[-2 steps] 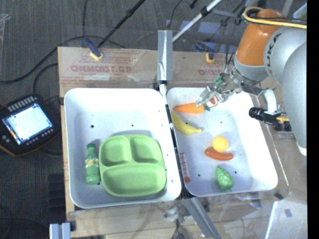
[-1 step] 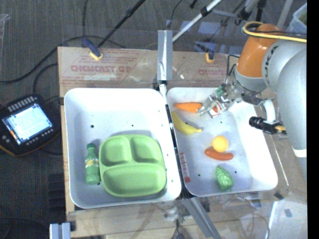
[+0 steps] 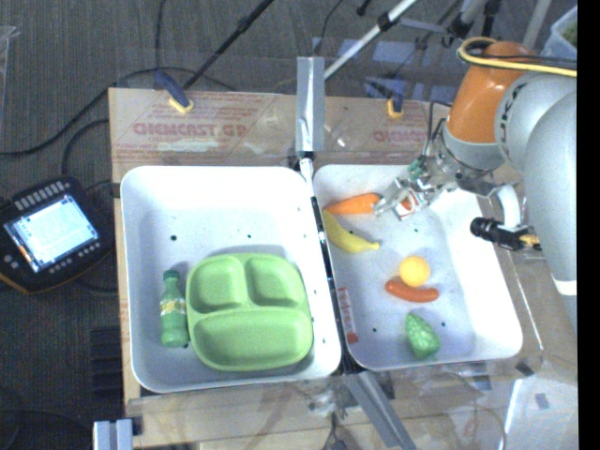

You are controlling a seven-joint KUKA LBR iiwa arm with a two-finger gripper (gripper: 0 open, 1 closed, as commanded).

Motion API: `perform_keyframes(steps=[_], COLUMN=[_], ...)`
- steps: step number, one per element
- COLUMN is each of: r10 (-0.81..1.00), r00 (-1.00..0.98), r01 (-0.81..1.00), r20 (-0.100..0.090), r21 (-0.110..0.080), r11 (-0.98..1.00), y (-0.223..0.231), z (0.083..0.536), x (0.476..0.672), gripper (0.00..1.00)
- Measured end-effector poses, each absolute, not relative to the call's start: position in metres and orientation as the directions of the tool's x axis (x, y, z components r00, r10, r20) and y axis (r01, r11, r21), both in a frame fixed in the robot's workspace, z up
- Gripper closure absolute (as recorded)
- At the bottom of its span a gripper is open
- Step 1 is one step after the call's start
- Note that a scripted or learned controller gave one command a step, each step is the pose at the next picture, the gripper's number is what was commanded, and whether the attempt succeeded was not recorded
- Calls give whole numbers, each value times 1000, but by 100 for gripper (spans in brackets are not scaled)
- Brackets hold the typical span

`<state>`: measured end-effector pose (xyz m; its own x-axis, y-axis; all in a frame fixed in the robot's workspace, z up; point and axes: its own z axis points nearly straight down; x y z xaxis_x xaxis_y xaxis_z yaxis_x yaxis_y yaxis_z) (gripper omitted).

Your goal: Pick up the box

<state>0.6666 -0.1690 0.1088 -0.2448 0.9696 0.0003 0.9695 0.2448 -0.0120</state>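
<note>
We see the gripper [image 3: 405, 198] low over the right bin [image 3: 469, 331], its 2 fingers closed around a small white and red box [image 3: 406, 204] lifted between them. Just left of the jaws lies a carrot [image 3: 353, 204], a banana [image 3: 349, 239] below that. Further below sit a yellow ball [image 3: 414, 270], a red sausage [image 3: 412, 292] and a green fruit [image 3: 422, 336]. Far left, the other bin [image 3: 150, 204] holds a green tray [image 3: 248, 312] and bottle [image 3: 172, 309].

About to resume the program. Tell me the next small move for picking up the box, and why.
Probably a short straight lift. The gripper sits low in the right bin at its far end, with the small red and white box at its tip, beside the carrot. Rising would show whether the box comes along.
</note>
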Motion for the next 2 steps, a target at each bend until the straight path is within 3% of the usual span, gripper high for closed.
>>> perform_keyframes(steps=[1, 2], r10=[957, 995], r00=[291, 102], r01=[957, 995], r20=[-3, -3], r21=[-4, -3], r11=[-291, -102], y=[-104, -74], z=[170, 182], x=[666, 668], gripper=[100, 100])
